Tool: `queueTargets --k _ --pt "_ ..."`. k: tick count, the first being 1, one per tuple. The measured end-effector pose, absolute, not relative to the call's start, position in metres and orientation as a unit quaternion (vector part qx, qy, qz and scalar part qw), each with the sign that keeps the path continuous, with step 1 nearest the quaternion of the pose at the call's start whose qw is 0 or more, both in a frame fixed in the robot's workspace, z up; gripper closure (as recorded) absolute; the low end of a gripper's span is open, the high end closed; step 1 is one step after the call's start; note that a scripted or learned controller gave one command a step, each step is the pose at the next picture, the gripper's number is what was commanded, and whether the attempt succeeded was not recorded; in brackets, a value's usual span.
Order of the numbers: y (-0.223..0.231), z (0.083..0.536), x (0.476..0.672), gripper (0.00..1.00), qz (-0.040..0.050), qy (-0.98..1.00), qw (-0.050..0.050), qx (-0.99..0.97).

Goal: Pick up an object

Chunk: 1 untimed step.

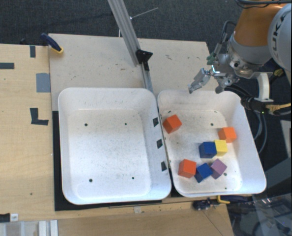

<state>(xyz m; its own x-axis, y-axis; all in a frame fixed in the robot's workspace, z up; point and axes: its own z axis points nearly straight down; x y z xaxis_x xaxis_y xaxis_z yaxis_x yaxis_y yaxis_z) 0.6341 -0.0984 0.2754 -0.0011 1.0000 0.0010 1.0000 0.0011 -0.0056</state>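
Note:
The right bin [244, 117] holds several small blocks. An orange cube [172, 123] lies near its left wall. Another orange block [227, 134] sits at the right, with a yellow block [220, 147] and a blue block [207, 149] just below it. Near the front lie an orange block [187, 168], a blue block [203, 172] and a purple block [218, 168]. My gripper [208, 82] hangs above the bin's far rim, raised off the blocks, with its fingers [199, 80] spread open and nothing between them.
The left bin [67, 132] sits beside the right one. A metal pole [128, 28] slants down to the divide between the bins. A blue and yellow tool [52, 42] lies on the bench at the far left. Cables hang on the right.

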Motion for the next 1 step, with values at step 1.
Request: queueTargets --k 1 --pt "-0.0983 0.2783 0.6348 0.00 0.0003 -0.708 0.001 -0.706"
